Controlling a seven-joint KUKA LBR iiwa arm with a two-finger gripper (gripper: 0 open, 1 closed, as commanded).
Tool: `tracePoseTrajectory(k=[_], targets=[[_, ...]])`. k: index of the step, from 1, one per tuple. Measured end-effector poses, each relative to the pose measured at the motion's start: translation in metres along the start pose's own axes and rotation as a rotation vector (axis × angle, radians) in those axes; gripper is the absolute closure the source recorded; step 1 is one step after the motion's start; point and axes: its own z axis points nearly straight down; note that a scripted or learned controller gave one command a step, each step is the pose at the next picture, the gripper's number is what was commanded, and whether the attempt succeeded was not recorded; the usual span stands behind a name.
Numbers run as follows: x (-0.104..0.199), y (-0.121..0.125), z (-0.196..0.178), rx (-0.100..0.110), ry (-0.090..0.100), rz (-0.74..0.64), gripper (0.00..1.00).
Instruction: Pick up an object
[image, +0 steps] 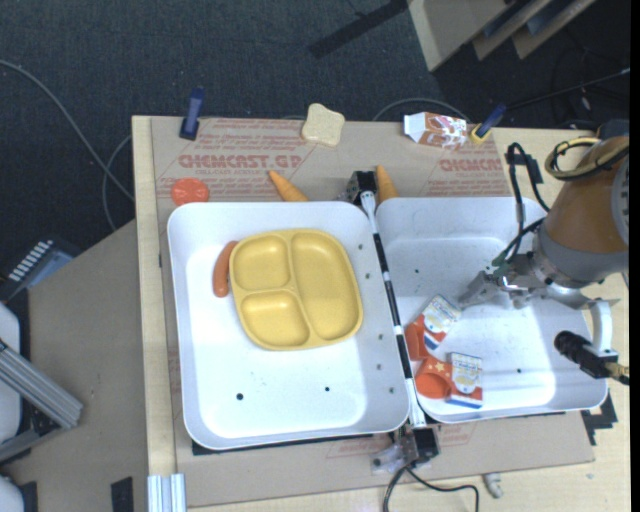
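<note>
text: "CHEMCAST GP" | colour: red print | on: brown bench sheet (240, 160) | side: behind left bin

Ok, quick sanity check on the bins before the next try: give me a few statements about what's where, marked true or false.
1. The yellow divided plate lies in the left bin. True.
2. A hot dog lies beside the plate's left edge. True.
3. The carton sits on the plate. False: it lies in the right bin.
4. The gripper hangs over the left bin. False: it is over the right bin.
5. The bread slice lies inside a bin. False: it lies on the bench behind them.
</note>
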Motion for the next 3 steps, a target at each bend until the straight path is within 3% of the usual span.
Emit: tracePoseTrajectory(k=[1, 2, 3], targets=[[0.060, 0.088, 0.013, 0.000, 0.003, -0.004, 0.00], [0.075, 0.114, -0.008, -0.002, 0.002, -0.003, 0.00], [0.131, 0.057, -0.084, 0.000, 0.004, -0.004, 0.00]])
